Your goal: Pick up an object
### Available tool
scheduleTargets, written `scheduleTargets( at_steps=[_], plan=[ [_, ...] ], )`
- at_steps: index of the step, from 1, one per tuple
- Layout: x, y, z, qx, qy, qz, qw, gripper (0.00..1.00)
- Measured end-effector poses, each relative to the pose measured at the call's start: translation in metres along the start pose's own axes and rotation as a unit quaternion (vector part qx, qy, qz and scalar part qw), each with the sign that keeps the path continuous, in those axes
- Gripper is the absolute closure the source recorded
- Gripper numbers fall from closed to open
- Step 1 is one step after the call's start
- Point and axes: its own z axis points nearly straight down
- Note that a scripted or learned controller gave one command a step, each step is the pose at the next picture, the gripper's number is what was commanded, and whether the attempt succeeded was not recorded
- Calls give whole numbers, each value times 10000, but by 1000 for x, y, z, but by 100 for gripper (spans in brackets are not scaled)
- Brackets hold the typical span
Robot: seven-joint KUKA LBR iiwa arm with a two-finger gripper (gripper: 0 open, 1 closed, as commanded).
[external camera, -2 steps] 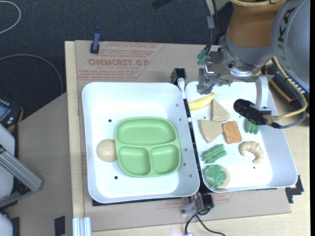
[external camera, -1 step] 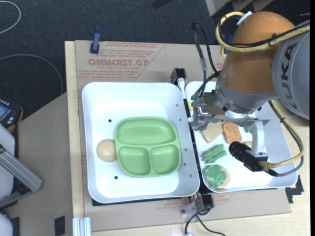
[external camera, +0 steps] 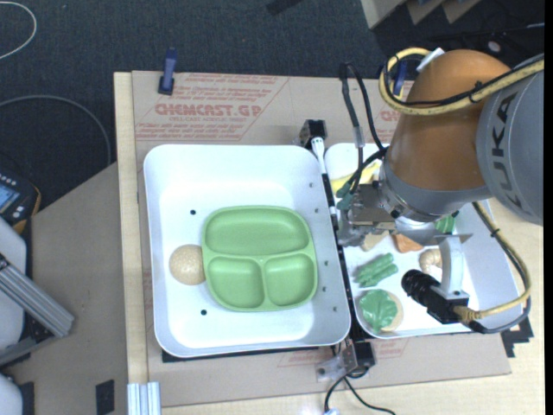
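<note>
Claw (external camera: 367, 225) low over right bin (external camera: 497, 271), its state can't tell. Nearest target, green bean-pod toy (external camera: 376, 271), lies just below it, beside round green piece (external camera: 379, 309). Prob light, stiff plastic, bit slick; grip across narrow middle.

From above I see the left bin (external camera: 164, 232) holding a green divided plate (external camera: 258, 257) with a beige round object (external camera: 186, 264) touching its left edge. The arm (external camera: 449, 137) covers much of the right bin (external camera: 492, 292), where green bean pods (external camera: 376, 271) and a round green piece (external camera: 378, 308) lie. Its claw is hidden under the wrist.
</note>
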Motion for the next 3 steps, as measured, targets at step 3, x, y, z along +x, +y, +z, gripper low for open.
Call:
scheduleTargets(
  at_steps=[3],
  plan=[
    [8,2,-105,-51,-9,-18,10000,100]
  ],
)
